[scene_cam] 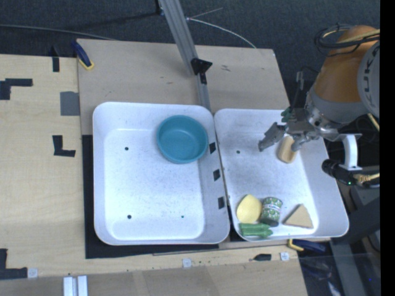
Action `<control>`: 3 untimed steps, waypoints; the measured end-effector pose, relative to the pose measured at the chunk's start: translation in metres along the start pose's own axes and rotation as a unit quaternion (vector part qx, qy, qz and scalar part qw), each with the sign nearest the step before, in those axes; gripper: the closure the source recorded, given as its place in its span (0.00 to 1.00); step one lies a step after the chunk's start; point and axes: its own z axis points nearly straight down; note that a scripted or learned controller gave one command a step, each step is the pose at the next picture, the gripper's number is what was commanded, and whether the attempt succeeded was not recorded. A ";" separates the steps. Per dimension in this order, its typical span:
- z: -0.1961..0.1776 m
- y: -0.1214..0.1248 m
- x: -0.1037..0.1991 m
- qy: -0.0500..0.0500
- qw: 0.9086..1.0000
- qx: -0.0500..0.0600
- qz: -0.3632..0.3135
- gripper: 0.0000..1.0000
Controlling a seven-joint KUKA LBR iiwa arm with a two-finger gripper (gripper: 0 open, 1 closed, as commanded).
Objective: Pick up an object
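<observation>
My gripper (pixel 279 145) hangs over the upper right part of the right bin (pixel 247 134), fingers spread open. A small tan rounded piece (pixel 286 151) lies in the gap between the fingertips; the fingers are not closed on it. Along that bin's front edge lie a yellow lemon-like object (pixel 249 208), a small green can (pixel 271 209), a green pod-shaped object (pixel 255 229) and a tan wedge (pixel 299 217). A blue bowl (pixel 181 139) sits at the back of the left bin (pixel 111 165).
A slanted metal pole (pixel 185 42) comes down from the top to the gap between the bins. The arm's orange and grey body (pixel 345 73) stands over the right bin's right rim. Cables run at the far right.
</observation>
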 end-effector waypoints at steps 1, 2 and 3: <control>0.058 -0.001 -0.001 0.000 1.000 0.001 0.000 0.00; 0.111 0.008 -0.002 0.000 1.000 0.000 0.000 0.00; 0.098 0.009 -0.001 0.001 1.000 -0.001 -0.001 1.00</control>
